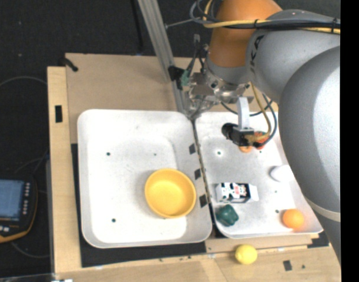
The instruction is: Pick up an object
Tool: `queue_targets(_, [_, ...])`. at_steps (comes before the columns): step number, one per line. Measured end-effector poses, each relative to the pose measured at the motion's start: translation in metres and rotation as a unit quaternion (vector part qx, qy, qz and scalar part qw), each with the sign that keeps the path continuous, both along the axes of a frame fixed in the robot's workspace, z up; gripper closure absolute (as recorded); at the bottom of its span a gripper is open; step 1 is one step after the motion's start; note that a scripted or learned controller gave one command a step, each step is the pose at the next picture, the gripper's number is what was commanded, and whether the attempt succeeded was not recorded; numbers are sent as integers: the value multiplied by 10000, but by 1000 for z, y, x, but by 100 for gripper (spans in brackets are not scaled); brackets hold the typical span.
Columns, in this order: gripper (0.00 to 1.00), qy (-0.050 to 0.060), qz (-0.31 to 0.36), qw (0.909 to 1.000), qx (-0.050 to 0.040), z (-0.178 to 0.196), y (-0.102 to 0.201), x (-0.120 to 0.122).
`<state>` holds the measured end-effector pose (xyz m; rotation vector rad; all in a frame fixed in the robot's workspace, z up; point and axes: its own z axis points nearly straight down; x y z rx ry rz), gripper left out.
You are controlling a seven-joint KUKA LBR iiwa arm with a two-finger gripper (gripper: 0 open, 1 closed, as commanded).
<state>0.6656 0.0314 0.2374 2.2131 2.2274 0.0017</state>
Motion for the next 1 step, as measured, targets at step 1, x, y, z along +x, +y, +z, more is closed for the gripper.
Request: queue_targets(1, [100, 7, -17, 10000, 3, 11, 50, 4])
